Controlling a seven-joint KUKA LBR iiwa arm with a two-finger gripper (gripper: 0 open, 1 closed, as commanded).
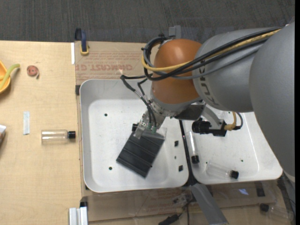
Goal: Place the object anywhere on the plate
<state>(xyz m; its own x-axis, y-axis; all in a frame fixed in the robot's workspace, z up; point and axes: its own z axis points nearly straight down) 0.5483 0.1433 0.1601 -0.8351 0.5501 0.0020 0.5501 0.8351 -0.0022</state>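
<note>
While the grey arm (pixel 243 74) with its orange band (pixel 176 71) reaches in from the right, its tool (pixel 149 125) hangs low over the left bin (pixel 93 125), and whether the tool is open or closed cannot be told from this angle. Just below the tool, a flat black ribbed object (pixel 139 154) lies tilted on the floor of the left bin, its upper end touching or nearly touching the tool; whether it is gripped cannot be told. No part of it can be seen between the tool's tips. To the right of the left bin sits the right bin (pixel 262 158), which contains a clear vial with a black cap (pixel 221 171) near its front edge and a thin clear tube (pixel 192 149) along the side next to the left bin. To the left of the left bin, on the wooden surface (pixel 42 182), lies a clear bottle with a black cap (pixel 57 135), a small white strip (pixel 26 123) beyond it, a small reddish round piece (pixel 32 71) farther back, and the edge of an orange bowl (pixel 3 78) at the frame border
</note>
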